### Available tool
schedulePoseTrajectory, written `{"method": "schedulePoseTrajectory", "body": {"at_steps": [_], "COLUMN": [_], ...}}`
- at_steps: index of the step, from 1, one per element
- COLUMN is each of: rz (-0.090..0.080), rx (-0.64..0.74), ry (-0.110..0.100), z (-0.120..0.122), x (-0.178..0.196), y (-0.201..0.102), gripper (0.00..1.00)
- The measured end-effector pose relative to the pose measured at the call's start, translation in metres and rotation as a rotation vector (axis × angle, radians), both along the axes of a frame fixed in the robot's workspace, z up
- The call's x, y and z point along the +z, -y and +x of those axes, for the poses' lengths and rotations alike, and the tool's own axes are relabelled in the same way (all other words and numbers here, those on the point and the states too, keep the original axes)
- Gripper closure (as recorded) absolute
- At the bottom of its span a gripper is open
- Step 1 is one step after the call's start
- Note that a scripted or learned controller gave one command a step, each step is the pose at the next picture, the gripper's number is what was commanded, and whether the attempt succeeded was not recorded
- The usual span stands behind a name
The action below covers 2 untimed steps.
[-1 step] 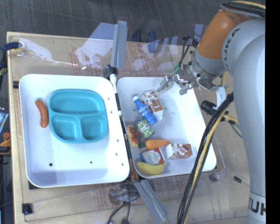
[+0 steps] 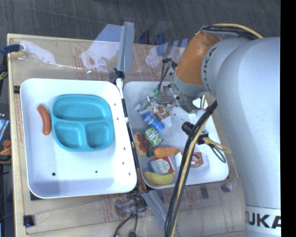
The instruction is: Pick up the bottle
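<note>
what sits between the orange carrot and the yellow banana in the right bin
In the camera view, a small white carton lies between the orange carrot and the yellow banana.

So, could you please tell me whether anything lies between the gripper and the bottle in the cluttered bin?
Nothing visible does. The gripper hangs right next to what looks like the blue bottle. A brown-and-white packet lies close beside the bottle, and a green packet crowds its far end.

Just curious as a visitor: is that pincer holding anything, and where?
Cannot be told: the pincer sits low over the right bin's clutter, near the blue bottle.
</note>
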State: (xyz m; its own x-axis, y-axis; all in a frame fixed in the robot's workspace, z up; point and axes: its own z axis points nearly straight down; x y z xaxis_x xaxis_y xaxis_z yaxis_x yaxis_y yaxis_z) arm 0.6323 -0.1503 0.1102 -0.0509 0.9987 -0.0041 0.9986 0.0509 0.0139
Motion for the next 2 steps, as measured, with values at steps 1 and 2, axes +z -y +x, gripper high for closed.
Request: {"method": "schedulePoseTrajectory", "body": {"at_steps": [1, 2], "rz": [-0.008, -0.01], "rx": [0.012, 0.015], "ry": [0.016, 0.019], "z": [-0.03, -0.028], "x": [-0.004, 0.009], "y": [-0.019, -0.018], "gripper": [0.0, 1.0]}}
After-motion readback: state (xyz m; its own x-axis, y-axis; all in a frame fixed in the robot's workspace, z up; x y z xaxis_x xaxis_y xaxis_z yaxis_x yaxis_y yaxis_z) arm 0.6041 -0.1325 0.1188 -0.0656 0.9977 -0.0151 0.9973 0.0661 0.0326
